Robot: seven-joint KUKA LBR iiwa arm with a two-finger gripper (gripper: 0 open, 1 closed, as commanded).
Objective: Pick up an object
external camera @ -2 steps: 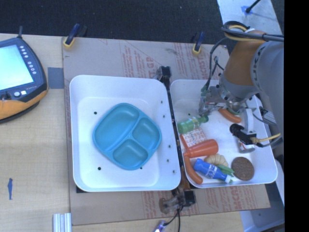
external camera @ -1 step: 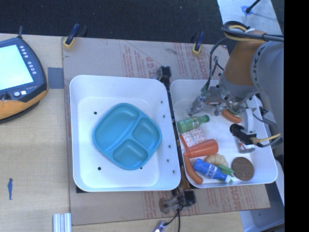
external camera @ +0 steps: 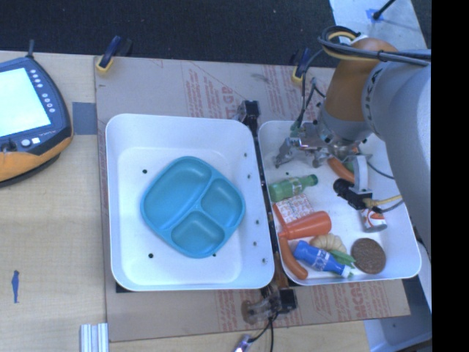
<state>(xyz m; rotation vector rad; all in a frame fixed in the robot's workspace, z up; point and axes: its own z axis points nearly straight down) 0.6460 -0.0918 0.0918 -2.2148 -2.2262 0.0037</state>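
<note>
The fingers (external camera: 297,151) hung spread and empty over the far end of the right bin (external camera: 410,266). Just below them, toward the near side, lay the green bottle (external camera: 292,188), its long axis running crosswise, cap toward the arm.

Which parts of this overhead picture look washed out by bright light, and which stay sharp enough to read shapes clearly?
In the camera view, the right bin floor glares white in strong light, and the device screen at far left is blown out; the blue divided tray in the left bin stays evenly lit with crisp edges; the gripper is slightly soft.
</note>
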